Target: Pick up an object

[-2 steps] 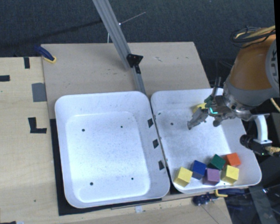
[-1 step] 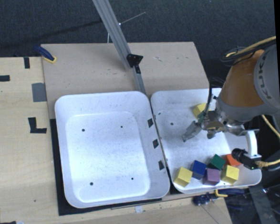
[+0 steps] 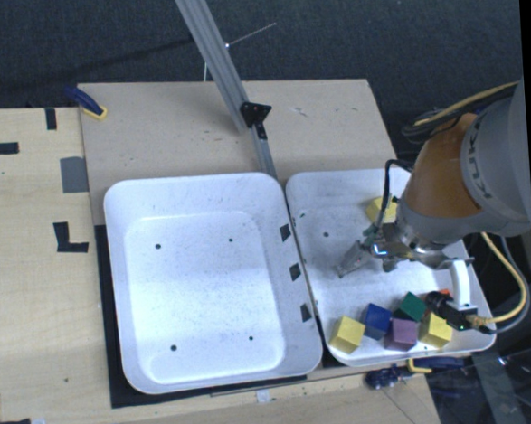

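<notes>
Two shallow white plastic bins with rounded corners are seen side by side on a pale wooden worktop (image 3: 188,135) whose surface is scuffed and marked with dark tape patches. The left bin (image 3: 202,279) has a speckled, matt floor with four small dark dots. The right bin (image 3: 324,207) is similarly speckled. A slim grey metal rail (image 3: 222,65) is laid diagonally from the top edge down to the seam between the bins.

The grey arm, with its glossy orange band (image 3: 440,176), is extended over the right bin. The claw (image 3: 359,259) is positioned low over the bin floor, its thin metallic fingers (image 3: 349,265) pointed left; nothing is seen between them, and whether they are spread or closed cannot be told.

A cluster of small blocks is gathered along the right bin's near edge: a yellow cube (image 3: 347,334), a blue cube (image 3: 376,320), a purple cube (image 3: 404,333), a green block (image 3: 412,307) and another yellow block (image 3: 436,331), packed closely together. A further yellow piece (image 3: 380,209) is partly hidden beside the wrist.
</notes>
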Available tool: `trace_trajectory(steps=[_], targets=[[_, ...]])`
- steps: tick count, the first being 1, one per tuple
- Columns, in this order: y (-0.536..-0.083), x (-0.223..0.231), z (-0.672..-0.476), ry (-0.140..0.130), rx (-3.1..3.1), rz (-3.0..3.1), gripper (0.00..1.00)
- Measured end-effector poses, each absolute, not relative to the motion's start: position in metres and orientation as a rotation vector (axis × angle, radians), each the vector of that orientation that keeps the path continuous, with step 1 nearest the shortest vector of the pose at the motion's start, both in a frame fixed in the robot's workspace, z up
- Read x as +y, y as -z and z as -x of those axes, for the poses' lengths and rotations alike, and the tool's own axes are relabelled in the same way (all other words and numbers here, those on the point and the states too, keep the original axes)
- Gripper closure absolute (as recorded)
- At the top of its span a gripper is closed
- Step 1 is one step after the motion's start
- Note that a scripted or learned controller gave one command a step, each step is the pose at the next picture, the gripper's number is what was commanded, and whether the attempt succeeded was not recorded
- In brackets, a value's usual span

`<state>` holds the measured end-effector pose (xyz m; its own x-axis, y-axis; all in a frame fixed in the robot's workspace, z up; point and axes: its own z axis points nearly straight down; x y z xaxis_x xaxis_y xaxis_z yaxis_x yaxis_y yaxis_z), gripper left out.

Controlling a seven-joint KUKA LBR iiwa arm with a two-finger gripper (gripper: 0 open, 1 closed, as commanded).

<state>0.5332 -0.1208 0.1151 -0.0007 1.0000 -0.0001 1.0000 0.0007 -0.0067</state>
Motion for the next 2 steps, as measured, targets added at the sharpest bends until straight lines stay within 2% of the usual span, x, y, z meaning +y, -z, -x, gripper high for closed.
trace_trajectory(steps=[1,2], targets=[[-0.090,-0.120,-0.532,-0.005,-2.221,2.219,0.00],[-0.101,-0.119,-0.532,-0.003,-2.221,2.216,1.00]])
